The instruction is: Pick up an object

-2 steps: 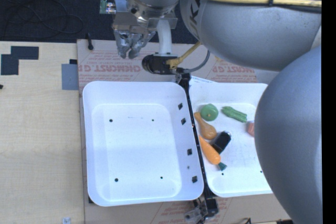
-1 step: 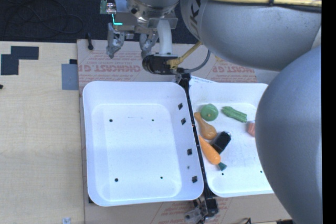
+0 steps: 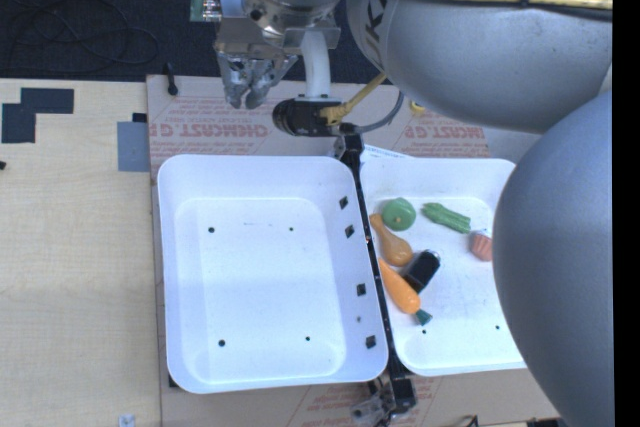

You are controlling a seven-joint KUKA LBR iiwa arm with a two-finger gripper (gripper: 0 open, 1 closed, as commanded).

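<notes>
My gripper (image 3: 250, 93) hangs high over the back edge of the left bin (image 3: 170, 245), above the cardboard behind it. Its fingers are shut and taper to a point with nothing between them. The pickable objects lie apart from it in the right bin (image 3: 460, 355): a green round fruit (image 3: 399, 213), a green pod (image 3: 446, 217), an orange gourd (image 3: 392, 243), an orange carrot (image 3: 400, 288), a black block (image 3: 421, 269) and a reddish piece (image 3: 481, 245) partly hidden by the arm.
The arm's big grey links cover the right bin's right side and the upper right of the view. A black divider (image 3: 362, 245) with clips separates the bins. Cardboard (image 3: 200, 127) lies behind them, and a pale bench (image 3: 70, 265) to the left.
</notes>
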